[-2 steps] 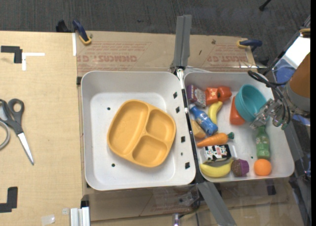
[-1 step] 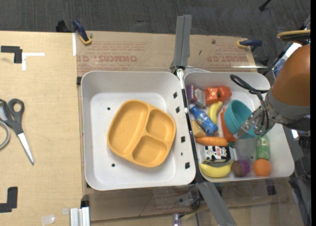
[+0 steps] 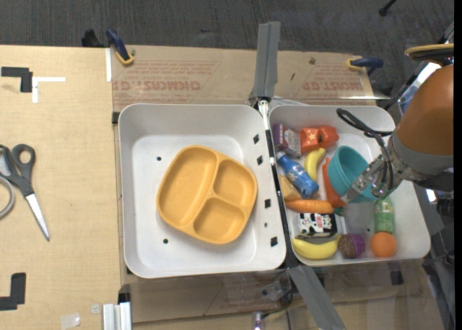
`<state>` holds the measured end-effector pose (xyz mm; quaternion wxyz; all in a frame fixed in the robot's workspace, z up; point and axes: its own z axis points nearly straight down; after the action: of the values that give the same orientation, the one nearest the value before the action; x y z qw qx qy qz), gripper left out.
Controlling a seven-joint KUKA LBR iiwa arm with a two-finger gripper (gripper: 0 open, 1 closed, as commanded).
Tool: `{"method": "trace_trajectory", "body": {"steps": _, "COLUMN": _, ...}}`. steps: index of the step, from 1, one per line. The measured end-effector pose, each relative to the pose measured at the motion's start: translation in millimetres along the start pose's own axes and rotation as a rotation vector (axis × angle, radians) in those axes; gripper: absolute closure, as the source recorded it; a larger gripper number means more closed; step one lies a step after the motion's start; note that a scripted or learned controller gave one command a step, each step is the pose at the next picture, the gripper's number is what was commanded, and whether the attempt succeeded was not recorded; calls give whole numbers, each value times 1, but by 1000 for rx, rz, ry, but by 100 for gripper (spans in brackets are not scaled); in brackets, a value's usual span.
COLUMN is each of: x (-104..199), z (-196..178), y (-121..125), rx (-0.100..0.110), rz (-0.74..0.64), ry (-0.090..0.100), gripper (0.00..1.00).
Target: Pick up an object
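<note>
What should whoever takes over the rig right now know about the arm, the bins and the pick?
Pincer: low in the right bin, at the teal cup's rim; grip cannot be judged.
Right bin also holds a carrot, two bananas, a blue bottle, an orange, a green bottle and a purple fruit.
Left bin: yellow divided plate.
Done: arm brought down to the cup.
Left: confirm a grasp and lift.
</note>
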<state>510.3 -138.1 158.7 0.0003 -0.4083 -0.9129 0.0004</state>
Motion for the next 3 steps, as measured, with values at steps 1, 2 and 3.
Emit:
{"method": "trace_trajectory", "body": {"steps": 1, "x": -11, "z": 27, "y": 35, "rx": -18, "rz": 42, "ry": -25, "gripper": 0}}
{"method": "trace_trajectory", "body": {"steps": 2, "x": -23, "z": 41, "y": 69, "rx": -32, "rz": 47, "ry": -42, "gripper": 0}}
{"method": "trace_trajectory", "body": {"steps": 3, "x": -26, "z": 54, "y": 81, "rx": -20, "rz": 212, "ry": -27, "gripper": 0}}
